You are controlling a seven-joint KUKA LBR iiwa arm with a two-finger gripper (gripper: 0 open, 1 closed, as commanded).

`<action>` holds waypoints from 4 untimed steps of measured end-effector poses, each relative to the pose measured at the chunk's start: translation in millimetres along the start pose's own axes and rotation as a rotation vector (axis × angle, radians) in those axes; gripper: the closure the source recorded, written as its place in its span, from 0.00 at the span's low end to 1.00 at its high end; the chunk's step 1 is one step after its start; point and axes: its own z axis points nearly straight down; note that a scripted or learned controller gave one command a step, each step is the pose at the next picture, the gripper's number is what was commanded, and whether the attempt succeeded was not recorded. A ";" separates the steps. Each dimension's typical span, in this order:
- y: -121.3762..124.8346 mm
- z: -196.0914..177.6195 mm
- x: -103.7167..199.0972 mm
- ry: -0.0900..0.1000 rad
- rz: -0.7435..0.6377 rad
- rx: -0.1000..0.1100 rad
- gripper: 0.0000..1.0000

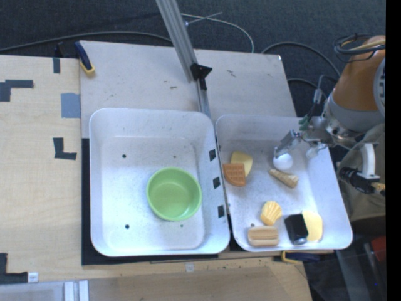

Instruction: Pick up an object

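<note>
My gripper [287, 148] hangs over the back right part of the right bin [341, 221], reaching in from the right. Just below its tip lies a small white round object [283, 162]; I cannot tell whether they touch. Also in this bin are a tan stick [284, 179], a yellow wedge [242, 163] against a brown waffle piece [234, 175], a yellow shell shape [270, 212], a tan bun [262, 236], and a black block [296, 228] beside a yellow piece [313, 226]. A green bowl [174, 194] sits in the left bin [100, 168].
A slanted metal pole [180, 36] ends in a black clamp at the back between the bins. A blue and yellow clip [85, 59] lies at the bench's back left. Cables run behind the right bin.
</note>
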 end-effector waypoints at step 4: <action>7.1 98.7 6.9 -0.001 -0.001 0.000 1.00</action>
